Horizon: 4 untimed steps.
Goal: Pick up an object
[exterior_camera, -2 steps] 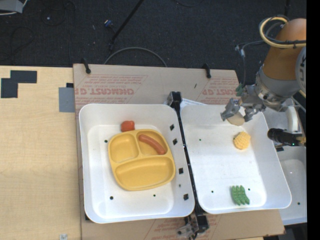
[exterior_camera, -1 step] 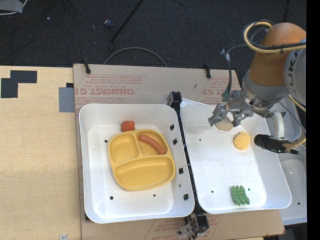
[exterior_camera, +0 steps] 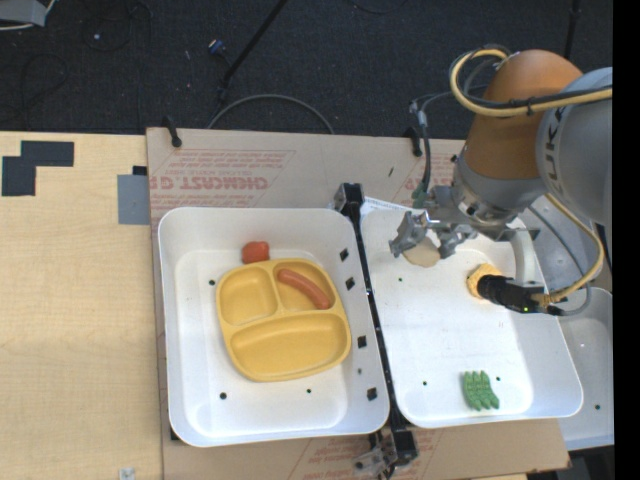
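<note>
My gripper (exterior_camera: 426, 238) hangs over the far left part of the right bin (exterior_camera: 560, 408), close to the divider. A small beige lump (exterior_camera: 422, 257) shows right at its tip, partly covered by it. I cannot see whether the lump is gripped or just lies on the bin floor beneath. A green ridged piece (exterior_camera: 480, 390) lies near the right bin's front right corner, well away from the gripper.
The left bin (exterior_camera: 185, 368) holds a yellow divided tray (exterior_camera: 282, 320) with a sausage (exterior_camera: 305, 287) in its far right compartment. A small red piece (exterior_camera: 255, 252) lies just beyond the tray. A black divider (exterior_camera: 364, 298) separates the bins.
</note>
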Each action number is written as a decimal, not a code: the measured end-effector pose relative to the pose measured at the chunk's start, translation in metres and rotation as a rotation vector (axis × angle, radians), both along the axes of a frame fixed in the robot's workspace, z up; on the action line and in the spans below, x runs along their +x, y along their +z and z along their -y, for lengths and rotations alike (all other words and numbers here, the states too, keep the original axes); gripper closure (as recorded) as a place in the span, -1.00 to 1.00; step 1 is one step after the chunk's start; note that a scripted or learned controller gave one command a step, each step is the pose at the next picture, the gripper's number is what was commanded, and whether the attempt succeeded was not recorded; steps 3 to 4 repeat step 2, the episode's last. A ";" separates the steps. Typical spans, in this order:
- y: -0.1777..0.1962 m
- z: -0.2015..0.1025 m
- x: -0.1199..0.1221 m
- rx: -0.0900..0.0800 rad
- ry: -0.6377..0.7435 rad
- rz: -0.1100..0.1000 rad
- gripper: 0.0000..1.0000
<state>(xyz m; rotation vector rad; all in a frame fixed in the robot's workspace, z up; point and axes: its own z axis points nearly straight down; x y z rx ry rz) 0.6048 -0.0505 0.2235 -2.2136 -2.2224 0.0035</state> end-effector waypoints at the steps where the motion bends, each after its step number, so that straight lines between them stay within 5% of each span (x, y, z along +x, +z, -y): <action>1: -0.008 -0.059 -0.008 0.000 0.001 0.000 1.00; 2: 0.004 -0.116 -0.019 0.000 0.002 0.001 1.00; 4: 0.004 -0.116 -0.019 0.000 0.002 0.001 1.00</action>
